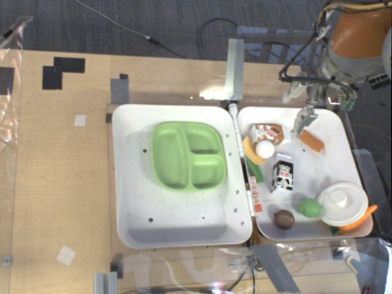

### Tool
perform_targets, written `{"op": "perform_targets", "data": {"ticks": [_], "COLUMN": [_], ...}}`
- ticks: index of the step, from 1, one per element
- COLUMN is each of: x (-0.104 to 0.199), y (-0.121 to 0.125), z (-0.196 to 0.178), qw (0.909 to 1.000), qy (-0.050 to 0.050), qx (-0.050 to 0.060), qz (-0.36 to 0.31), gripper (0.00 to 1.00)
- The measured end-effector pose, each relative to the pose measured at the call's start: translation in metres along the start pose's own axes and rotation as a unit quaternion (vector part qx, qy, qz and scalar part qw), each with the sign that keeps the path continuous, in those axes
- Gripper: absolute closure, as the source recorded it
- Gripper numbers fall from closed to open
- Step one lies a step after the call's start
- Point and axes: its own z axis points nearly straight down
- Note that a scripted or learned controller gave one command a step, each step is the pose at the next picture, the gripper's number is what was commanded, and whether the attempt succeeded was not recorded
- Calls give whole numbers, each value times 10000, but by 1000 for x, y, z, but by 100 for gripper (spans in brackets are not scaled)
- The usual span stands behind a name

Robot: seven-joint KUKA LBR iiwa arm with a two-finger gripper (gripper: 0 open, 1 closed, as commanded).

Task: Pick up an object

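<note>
**Gripper poised over the right bin's far corner**

The gripper (304, 120) hangs above the far part of the right bin (334, 120), its grey fingers pointing down toward the white floor. From here I cannot tell whether they are open or closed; nothing shows between them. Above it the arm (358, 26) rises to the upper right, its orange band bright against the dark floor, with black cables looping round the wrist.

Just beside the fingertips, slightly nearer, lies an orange block (312, 141), tilted on the bin floor. To the left of that sits a brown-and-white round packet (269, 132), with a white ball (264, 149) resting against its near edge and a yellow banana (250, 152) curving along the bin's left wall. A small black-and-white carton (282, 175) stands near the middle. Along the near side are a brown ball (283, 218), a green lime-like fruit (310, 208) and a white lidded bowl (340, 202), with an orange piece (356, 221) poking out just beneath the bowl.

The left bin (131, 182) holds 1 thing: a green divided plate (187, 155) with 3 compartments, lying flat near its centre, well apart from the gripper.
</note>
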Motion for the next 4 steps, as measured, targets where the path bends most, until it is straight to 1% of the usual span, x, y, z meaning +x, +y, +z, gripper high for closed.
{"op": "perform_targets", "data": {"ticks": [1,2,3,4], "x": [105,52,103,26], "y": [27,32,17,20], "z": [142,148,147,149], "qw": [9987,9996,9993,10000], "qy": [-24,-35,-47,-43], "qx": [2,5,3,6], "qz": [504,272,367,-31], "gripper": [0,0,0,0]}}
